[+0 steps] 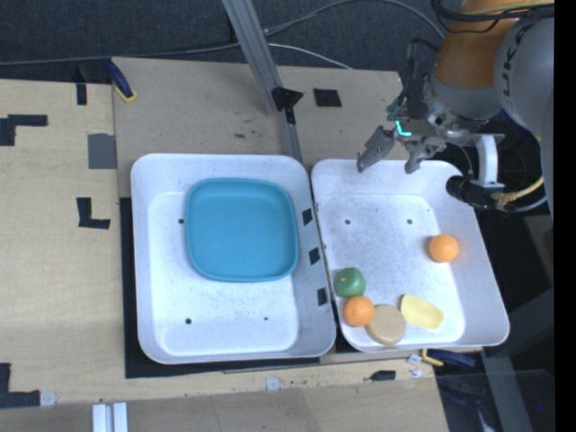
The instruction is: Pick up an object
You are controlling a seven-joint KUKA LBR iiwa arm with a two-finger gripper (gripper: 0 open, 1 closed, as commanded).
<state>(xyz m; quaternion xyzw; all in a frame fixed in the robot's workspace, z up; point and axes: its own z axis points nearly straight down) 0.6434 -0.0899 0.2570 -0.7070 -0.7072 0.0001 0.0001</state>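
My gripper (392, 157) hangs over the far edge of the right bin (387, 214), its two fingers spread apart with nothing between them. In that bin an orange ball (443, 247) lies near the right wall. Along the near edge sit a green fruit (349, 282), a second orange fruit (358, 310), a tan round piece (387, 324) and a yellow piece (420, 311). All of them lie well below the gripper in the view, apart from it.
The left bin (162, 268) holds a blue square plate (241, 229). A grey metal pole (261, 57) slants down to the gap between the bins. Black cables (490, 196) loop beside the right bin's far right corner.
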